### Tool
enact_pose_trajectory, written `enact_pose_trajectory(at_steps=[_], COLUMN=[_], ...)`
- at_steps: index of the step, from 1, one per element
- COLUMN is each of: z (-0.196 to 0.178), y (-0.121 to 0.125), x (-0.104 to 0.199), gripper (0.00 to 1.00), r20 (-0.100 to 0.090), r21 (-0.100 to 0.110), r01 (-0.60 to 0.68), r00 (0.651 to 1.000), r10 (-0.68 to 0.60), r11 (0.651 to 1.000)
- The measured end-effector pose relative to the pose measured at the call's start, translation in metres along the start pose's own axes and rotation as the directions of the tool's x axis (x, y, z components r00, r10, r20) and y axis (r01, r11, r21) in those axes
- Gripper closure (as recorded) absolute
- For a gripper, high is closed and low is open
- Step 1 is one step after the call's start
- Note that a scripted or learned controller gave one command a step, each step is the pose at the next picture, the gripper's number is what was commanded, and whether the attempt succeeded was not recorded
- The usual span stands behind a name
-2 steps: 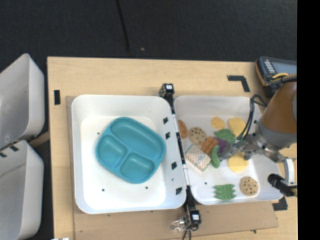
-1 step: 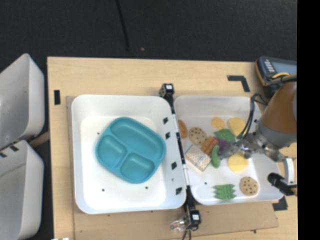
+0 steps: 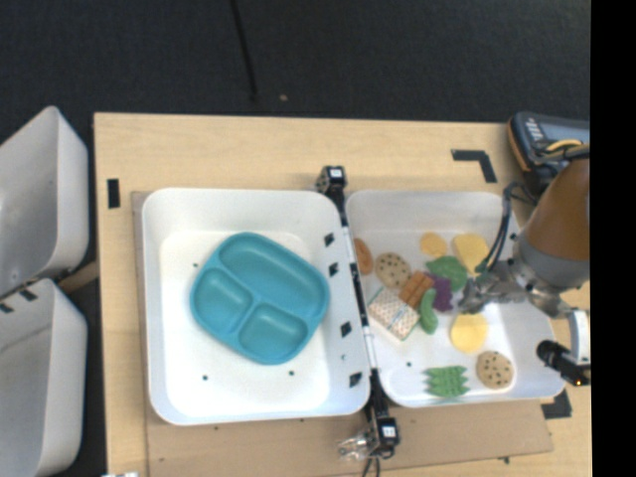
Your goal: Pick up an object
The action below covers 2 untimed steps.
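Across the wooden surface (image 3: 248, 152) two white bins sit edge to edge, probably so things can pass from one to the other. Left bin (image 3: 164, 366) holds a teal divided plate (image 3: 260, 297). Right bin (image 3: 397, 212) holds scattered toy food: cookies (image 3: 393, 267), a wafer (image 3: 394, 315), yellow pieces (image 3: 469, 333), green leaves (image 3: 446, 381), purple grapes (image 3: 442, 293). Over the grapes hangs the gripper (image 3: 477, 293), poised for a grab; how far it is open I cannot tell.
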<state>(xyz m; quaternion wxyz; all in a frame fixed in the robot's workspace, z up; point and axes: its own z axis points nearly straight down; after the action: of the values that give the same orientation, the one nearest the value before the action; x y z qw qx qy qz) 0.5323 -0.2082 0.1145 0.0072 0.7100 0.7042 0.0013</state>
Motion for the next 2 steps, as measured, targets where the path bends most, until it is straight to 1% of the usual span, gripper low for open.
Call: enact_pose_trajectory(at_steps=[1, 2], z=[-0.064, -0.126], y=[0.002, 0.001], x=[-0.004, -0.003], gripper=[1.0, 1.0], r20=[-0.005, -0.005], r21=[0.005, 0.005], r01=[0.011, 0.011], r00=[1.0, 1.0], r10=[-0.011, -0.011], r11=[1.0, 1.0])
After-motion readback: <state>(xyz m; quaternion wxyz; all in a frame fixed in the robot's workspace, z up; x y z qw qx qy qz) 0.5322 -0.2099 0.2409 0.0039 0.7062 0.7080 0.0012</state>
